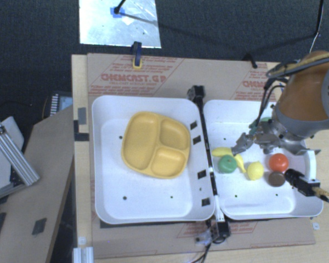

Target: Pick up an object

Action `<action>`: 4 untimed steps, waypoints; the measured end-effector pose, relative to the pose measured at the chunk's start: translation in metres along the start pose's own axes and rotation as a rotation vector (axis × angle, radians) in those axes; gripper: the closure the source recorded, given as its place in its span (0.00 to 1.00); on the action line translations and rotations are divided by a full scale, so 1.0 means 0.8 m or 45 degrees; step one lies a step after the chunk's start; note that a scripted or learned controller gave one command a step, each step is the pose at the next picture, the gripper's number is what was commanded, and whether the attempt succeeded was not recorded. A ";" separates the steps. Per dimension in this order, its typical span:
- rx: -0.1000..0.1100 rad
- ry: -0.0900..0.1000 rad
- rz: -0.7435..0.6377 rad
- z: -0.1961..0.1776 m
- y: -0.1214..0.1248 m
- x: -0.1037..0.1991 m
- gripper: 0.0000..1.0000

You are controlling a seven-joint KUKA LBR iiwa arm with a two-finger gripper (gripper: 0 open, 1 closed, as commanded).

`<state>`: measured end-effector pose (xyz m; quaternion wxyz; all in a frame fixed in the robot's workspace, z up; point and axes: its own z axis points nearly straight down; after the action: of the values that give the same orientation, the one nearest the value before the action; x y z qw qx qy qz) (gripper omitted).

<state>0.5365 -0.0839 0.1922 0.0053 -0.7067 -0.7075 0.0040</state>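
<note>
5 toys in rt bin [230, 201], fingers [242, 144] just above yellow banana [223, 152], grip state unclear.

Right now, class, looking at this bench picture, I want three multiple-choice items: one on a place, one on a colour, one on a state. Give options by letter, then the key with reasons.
1. Where does the yellow divided plate lie?
A. In the left bin
B. In the right bin
C. On the cardboard outside the bins

2. What colour is the round piece nearest the wall between the bins?
A. Blue
B. Green
C. White

3. How does the plate lie?
A. Flipped face down
B. Standing on its edge
C. Flat, with its compartments facing up

Key:
1 A, the plate sits inside the left bin, apart from the small pieces.
2 B, it is green, beside a yellow ball, with an orange-red ball and a brown piece farther right.
3 C, its three hollows show from above.

The hand hangs over the right bin.
</note>
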 end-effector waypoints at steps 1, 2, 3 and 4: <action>-0.018 -0.002 -0.003 -0.009 0.004 0.000 0.00; -0.014 -0.001 0.001 0.064 -0.006 -0.001 0.00; -0.028 0.002 -0.002 0.123 0.000 0.002 0.00; -0.020 -0.002 0.002 0.113 -0.003 -0.001 1.00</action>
<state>0.5329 -0.0842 0.1021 -0.0009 -0.7072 -0.7071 -0.0011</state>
